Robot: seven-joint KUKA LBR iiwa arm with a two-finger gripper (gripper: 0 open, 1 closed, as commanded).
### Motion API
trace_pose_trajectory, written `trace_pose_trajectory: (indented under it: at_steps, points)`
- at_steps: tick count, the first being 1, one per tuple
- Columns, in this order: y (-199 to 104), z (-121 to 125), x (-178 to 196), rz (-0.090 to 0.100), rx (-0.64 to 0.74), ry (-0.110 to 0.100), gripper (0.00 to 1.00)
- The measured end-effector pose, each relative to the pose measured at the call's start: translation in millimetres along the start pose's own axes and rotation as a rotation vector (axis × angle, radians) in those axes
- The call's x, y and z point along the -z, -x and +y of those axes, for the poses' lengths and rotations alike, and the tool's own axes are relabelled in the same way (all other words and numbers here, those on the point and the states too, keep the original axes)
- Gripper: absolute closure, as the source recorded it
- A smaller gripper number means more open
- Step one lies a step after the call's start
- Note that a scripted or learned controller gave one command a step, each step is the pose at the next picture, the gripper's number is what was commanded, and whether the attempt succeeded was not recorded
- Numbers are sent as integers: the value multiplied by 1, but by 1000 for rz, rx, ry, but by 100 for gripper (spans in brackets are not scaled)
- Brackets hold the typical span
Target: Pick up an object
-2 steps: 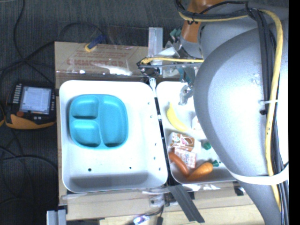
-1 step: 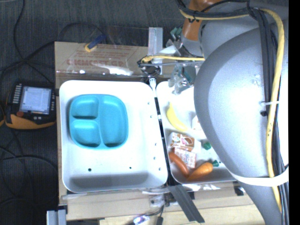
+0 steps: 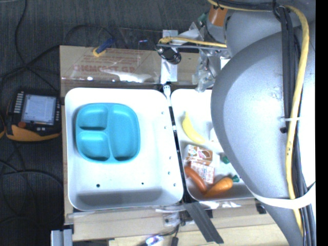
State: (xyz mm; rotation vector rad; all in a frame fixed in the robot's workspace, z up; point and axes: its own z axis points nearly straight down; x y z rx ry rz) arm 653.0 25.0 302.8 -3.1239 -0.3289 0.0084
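The right bin (image 3: pixel 177 137) holds a yellow banana (image 3: pixel 192 129), a printed snack packet (image 3: pixel 200 164), an orange carrot (image 3: pixel 221 186) and a reddish sausage-shaped piece (image 3: pixel 193 178). My gripper (image 3: pixel 204 80) hangs over the far edge of the right bin, above and behind the banana, with nothing visibly in it. The bulky grey arm (image 3: pixel 266 111) covers the right half of that bin and whatever lies there.
A blue divided plate (image 3: pixel 107 132) lies in the left bin (image 3: pixel 123 196). Behind the bins are a clear plastic sheet on cardboard (image 3: pixel 113 65) and a camera mount (image 3: pixel 171 47). A handheld control pendant (image 3: pixel 33 111) sits on the floor at left.
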Motion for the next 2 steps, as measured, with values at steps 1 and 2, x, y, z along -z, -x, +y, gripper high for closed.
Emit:
trace_pose_trajectory:
  at_steps: [1, 2]
  points:
    - [73, -24, -71, -2, 121, 4, 100]
    - [7, -4, 76, 1, -2, 1, 100]
